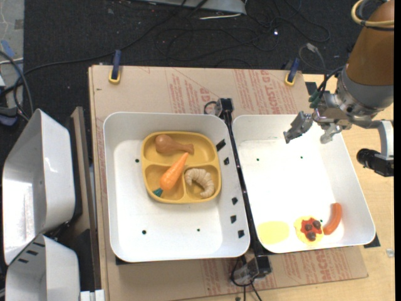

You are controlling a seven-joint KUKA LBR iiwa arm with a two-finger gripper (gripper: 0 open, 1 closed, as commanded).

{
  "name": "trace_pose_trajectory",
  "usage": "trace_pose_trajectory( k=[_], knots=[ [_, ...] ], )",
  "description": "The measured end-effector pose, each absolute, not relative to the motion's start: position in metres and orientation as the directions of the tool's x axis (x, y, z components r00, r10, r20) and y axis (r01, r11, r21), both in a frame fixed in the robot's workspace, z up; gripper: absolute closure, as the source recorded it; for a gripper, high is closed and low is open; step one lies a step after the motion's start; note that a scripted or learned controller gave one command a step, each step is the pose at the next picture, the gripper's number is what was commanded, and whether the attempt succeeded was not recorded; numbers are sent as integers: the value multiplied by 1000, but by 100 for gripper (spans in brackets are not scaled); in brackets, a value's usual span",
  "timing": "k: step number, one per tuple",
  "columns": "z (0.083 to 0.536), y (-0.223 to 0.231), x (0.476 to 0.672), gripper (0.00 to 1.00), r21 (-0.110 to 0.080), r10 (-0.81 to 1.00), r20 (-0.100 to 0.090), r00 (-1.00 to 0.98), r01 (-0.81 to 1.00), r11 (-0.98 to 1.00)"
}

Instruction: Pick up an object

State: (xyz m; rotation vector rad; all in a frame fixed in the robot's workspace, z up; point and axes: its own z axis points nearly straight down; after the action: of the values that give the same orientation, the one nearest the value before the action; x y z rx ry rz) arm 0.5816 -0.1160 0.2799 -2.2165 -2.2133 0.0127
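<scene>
Over the right bin's [351,168] far edge, the gripper [311,128] is hanging with fingers spread, holding nothing, likely lining up a pick. Sausage [333,218], pizza slice [309,227] and yellow disc [273,232] are lying along its near edge.

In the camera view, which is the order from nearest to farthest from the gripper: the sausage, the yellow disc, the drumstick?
From the gripper, above the right bin's far end:
1. Sausage, right bin, near right corner.
2. Yellow disc, right bin, near edge; the gap to the sausage is modest.
3. Drumstick, left bin, on the yellow divided plate.
</scene>
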Motion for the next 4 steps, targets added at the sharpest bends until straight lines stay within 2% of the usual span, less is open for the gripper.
trace_pose_trajectory(
  k=[1, 4],
  knots=[
    [286, -116, 583, 0, 0, 1000, -1, -1, 1000, 1],
    [116, -121, 577, 0, -5, 1000, 1, 2, 1000, -2]
  ],
)
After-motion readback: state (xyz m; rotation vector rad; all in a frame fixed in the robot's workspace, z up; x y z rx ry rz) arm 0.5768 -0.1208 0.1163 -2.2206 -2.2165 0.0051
